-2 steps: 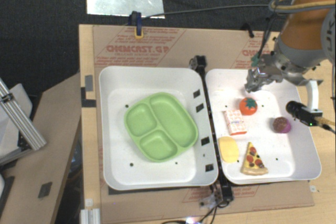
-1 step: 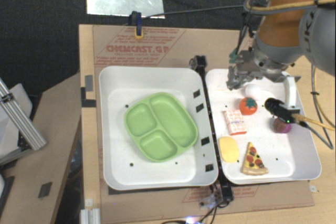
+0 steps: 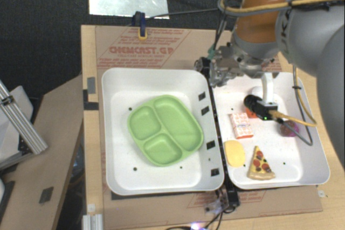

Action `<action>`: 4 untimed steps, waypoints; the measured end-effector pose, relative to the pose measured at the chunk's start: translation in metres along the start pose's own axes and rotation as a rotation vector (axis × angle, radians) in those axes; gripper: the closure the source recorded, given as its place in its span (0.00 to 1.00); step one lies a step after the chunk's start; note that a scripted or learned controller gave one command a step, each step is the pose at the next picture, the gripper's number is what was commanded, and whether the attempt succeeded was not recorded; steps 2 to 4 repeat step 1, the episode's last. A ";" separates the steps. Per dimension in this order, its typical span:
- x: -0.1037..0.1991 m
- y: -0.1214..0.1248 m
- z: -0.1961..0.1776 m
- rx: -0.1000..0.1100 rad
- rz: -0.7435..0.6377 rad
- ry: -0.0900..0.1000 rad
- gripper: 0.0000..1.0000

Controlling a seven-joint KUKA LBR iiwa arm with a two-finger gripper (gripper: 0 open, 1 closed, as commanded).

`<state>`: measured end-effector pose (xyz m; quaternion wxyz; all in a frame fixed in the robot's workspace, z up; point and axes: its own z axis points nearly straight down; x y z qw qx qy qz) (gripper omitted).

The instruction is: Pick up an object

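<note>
The right bin (image 3: 310, 169) holds a small red and white box (image 3: 242, 124), a yellow oval piece (image 3: 235, 153), a toy pizza slice (image 3: 260, 164) and a purple thing (image 3: 290, 128) partly under a yellow cable. My gripper (image 3: 215, 76) hangs over the far left corner of this bin, by the wall between the two bins. It is apart from all these objects, and I see nothing held in it. A green divided plate (image 3: 164, 129) lies in the left bin (image 3: 116, 169).
The grey arm with its orange band (image 3: 267, 2) covers the far right of the bench. A raised divider with black clips (image 3: 209, 126) separates the bins. Cardboard (image 3: 140, 48) lies under both bins.
</note>
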<state>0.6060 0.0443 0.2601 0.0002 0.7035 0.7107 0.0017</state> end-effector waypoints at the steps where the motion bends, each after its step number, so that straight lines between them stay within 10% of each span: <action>1: 0.057 0.008 0.000 0.000 0.000 0.000 1.00; 4: 0.057 0.008 0.000 0.000 0.000 0.000 1.00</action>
